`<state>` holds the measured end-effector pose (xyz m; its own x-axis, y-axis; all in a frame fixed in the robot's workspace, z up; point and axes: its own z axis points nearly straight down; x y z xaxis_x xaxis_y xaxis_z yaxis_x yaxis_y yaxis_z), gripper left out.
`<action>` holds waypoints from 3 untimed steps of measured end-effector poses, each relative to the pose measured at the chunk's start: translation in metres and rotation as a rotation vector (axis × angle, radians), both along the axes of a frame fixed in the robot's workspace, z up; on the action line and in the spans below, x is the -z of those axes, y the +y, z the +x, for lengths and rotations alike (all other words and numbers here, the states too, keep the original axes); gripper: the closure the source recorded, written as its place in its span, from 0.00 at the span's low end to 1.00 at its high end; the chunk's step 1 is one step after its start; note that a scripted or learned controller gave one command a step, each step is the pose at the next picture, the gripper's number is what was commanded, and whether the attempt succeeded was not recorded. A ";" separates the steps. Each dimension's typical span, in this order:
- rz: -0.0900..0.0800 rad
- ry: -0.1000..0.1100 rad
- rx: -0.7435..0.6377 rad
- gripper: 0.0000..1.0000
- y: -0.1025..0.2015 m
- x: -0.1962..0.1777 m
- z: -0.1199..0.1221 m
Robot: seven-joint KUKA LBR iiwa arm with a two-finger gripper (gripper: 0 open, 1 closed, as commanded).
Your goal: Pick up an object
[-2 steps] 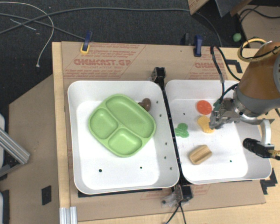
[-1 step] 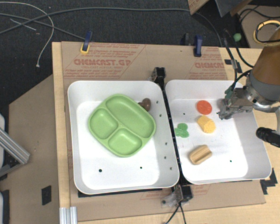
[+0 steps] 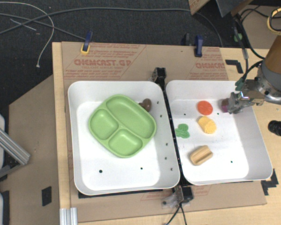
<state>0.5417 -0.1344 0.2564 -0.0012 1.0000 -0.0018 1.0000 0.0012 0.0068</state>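
Note:
In the right bin (image 3: 253, 144) lie an orange round piece (image 3: 205, 108), a yellow lumpy piece (image 3: 207, 124), a small green leafy piece (image 3: 182, 131) and a tan bread-like piece (image 3: 200, 154). My gripper (image 3: 231, 105) hangs low over the bin's upper right part, to the right of the orange piece. A small purple object (image 3: 224, 105) sits right at the gripper's left tip; I cannot tell whether it is gripped or only touched. The arm's wrist and orange band reach in from the right edge.
The left bin (image 3: 84, 168) holds a green divided plate (image 3: 122, 125) with a small brown object (image 3: 146, 105) at its upper right rim. A black clamp (image 3: 159, 74) stands between the bins at the back. Blue clips hold the cardboard base at the far edge.

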 end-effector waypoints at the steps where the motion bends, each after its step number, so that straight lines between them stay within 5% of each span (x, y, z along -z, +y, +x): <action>1: 0.001 0.001 0.000 1.00 0.000 -0.037 0.001; 3: 0.005 0.009 -0.004 1.00 0.103 -0.031 0.005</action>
